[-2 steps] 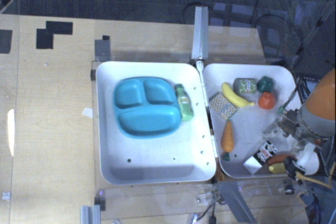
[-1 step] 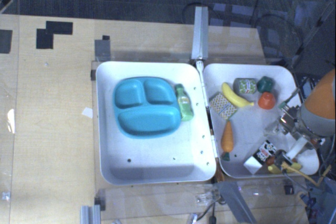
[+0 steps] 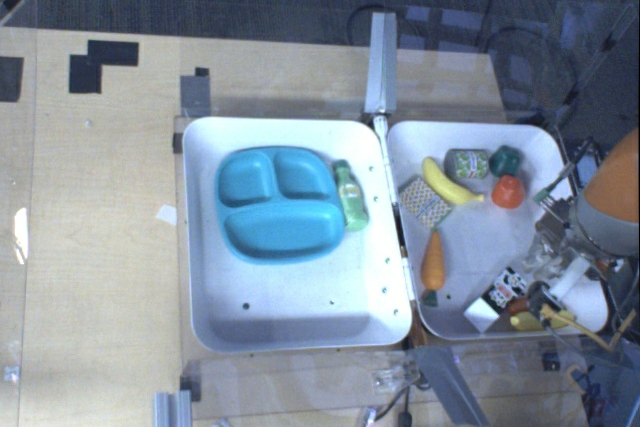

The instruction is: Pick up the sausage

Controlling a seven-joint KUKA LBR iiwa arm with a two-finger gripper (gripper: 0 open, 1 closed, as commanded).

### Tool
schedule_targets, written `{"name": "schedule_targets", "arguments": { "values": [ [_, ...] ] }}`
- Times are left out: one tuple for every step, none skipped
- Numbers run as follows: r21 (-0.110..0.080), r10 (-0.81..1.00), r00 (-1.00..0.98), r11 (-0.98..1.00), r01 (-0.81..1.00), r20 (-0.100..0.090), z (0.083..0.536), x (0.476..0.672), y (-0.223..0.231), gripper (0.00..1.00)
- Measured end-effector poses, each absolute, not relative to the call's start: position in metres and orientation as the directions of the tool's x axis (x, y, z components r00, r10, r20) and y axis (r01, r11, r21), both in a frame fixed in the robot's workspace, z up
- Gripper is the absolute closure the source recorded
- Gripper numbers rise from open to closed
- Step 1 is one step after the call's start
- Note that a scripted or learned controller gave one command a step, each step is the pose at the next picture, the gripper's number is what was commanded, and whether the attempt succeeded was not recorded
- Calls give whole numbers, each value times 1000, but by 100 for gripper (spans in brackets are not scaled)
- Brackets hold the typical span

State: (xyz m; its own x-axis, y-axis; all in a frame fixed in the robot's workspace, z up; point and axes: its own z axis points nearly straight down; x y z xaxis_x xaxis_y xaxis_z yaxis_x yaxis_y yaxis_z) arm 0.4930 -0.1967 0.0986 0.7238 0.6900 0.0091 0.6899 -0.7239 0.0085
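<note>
The arm [image 3: 610, 200] comes in over the right edge of the right bin [image 3: 455, 330], and its gripper [image 3: 546, 277] hangs low above the bin's near right corner. The view is too cluttered and blurred there to tell whether the gripper is open or closed, or whether it touches or holds anything.

Below and just beside it lies a heap of small things: a black-and-white box [image 3: 508, 289], a white block [image 3: 480, 315] at the near edge, and some yellow pieces [image 3: 530, 319]. The sausage cannot be picked out with certainty; if it is in this bin, it is lost in that heap by the near right corner.

Toward the far edge of the same bin lie a banana [image 3: 447, 183], a small can [image 3: 467, 163], a dark green piece [image 3: 505, 158] and a red ball [image 3: 508, 192]. A checkered pad [image 3: 424, 202] sits near the left edge, with a carrot [image 3: 433, 260] nearer the front.

The left bin [image 3: 290, 325] holds a blue divided plate [image 3: 278, 205] with a green bottle [image 3: 350, 196] touching its right edge.
</note>
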Motion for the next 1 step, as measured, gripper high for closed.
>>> {"name": "schedule_targets", "arguments": {
  "values": [
    [8,690,724,-724,690,9,99,493,-197,0]
  ]
}}
